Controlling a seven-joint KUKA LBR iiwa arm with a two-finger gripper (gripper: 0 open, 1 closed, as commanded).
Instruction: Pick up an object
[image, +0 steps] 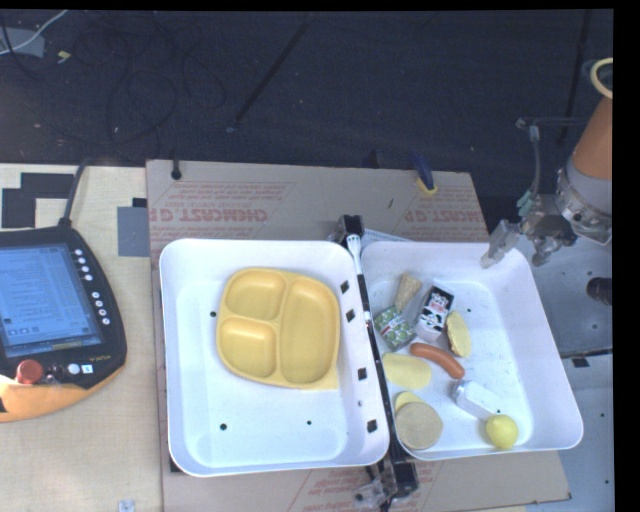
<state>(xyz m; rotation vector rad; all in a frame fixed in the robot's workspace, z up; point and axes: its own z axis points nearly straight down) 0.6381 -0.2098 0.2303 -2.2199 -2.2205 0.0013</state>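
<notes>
The right bin (540, 330) holds several small items: a red sausage (437, 358), a lemon (501, 431), a pale yellow lump (407, 372), a round tan disc (420, 426), a black-and-white carton (433, 310), a green packet (393, 327), a tan stick (406, 292), a yellow slice (459, 335) and a grey-white block (477, 398). My gripper (522, 244) hangs over the bin's far right corner, above and to the right of the items. It is open with nothing between its fingers.
The left bin (190, 400) carries a yellow divided plate (279, 326). A control tablet (50, 305) lies on the bench at far left. Cardboard (300, 200) lies under both bins. A black divider (365, 340) runs between them.
</notes>
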